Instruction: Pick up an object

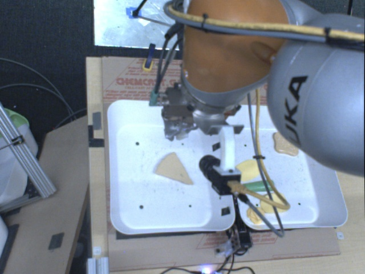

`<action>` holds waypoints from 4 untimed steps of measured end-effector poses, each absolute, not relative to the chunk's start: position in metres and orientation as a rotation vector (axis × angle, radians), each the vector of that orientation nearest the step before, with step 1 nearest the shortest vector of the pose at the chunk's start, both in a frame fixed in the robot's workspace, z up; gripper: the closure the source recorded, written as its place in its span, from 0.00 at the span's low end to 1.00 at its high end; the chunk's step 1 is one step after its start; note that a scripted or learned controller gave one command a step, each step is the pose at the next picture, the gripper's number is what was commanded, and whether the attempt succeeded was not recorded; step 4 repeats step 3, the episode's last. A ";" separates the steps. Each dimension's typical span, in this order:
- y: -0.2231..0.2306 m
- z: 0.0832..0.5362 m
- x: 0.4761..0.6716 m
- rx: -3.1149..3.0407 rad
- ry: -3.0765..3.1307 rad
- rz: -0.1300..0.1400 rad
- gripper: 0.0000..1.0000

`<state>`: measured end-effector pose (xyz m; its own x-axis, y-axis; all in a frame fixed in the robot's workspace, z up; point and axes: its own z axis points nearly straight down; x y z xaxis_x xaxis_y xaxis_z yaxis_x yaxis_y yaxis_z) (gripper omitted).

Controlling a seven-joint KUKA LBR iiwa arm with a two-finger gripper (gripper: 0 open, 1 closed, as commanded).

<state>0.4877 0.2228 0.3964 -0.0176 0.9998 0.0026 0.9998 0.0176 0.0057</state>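
Gripper [178, 131] low over the far part of the left-hand bin [131, 176], close to the bin floor. Seen from above and partly hidden by its own body; cannot tell how wide it stands. Nothing visible in its grasp.

Tan wedge [174, 169]: flat, roughly triangular, lying on the floor of the same bin, just nearer the camera than the gripper and apart from it. Small dark specks scattered on the white floor around it.

Orange band [228, 33] of the arm directly above the gripper. Grey arm casing [319, 96] crosses the upper right of the view and covers the far part of the right-hand bin [322, 196].

Right-hand bin contents:
- pale yellow piece [283, 144] at the far side, partly under the arm
- yellow piece [249, 167] near the wall shared by the bins
- green piece [260, 185] just beside it, toward the camera
- another yellow scrap [255, 216] by the near rim, cables crossing over it

Both bins rest on a cardboard sheet [128, 80] with red print. Beyond it, a shiny metal plate [122, 24] lies on dark cloth. Wooden bench surface [57, 170] to the left, well apart from the bins.
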 end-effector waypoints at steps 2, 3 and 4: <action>0.223 0.418 0.489 2.186 2.251 0.015 1.00; 0.223 0.429 0.489 2.178 2.256 0.018 1.00; 0.223 0.429 0.489 2.178 2.256 0.018 1.00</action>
